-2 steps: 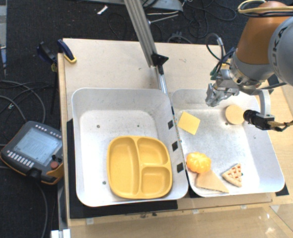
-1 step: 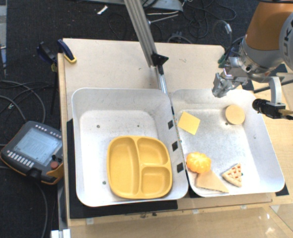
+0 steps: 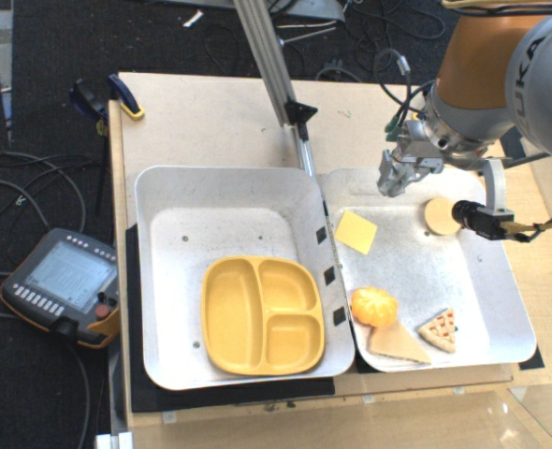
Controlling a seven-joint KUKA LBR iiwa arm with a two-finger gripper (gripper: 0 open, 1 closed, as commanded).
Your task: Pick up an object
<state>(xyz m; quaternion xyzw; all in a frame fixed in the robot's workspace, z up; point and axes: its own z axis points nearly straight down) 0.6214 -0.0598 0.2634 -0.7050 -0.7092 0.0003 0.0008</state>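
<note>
Overhead, arm bends down — hand [image 3: 395, 181] above right bin [image 3: 501, 279], grip state unclear.

Tan bench [image 3: 210, 120] with two white bins [image 3: 164, 251] side by side.

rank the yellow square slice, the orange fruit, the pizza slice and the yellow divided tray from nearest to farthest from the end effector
Measured from the end effector, at the back of the right bin:
1. Yellow square slice, just below-left of it, right bin.
2. Orange fruit, front of the right bin near the divider.
3. Pizza slice, front right corner.
4. Yellow divided tray, in the left bin.
</note>
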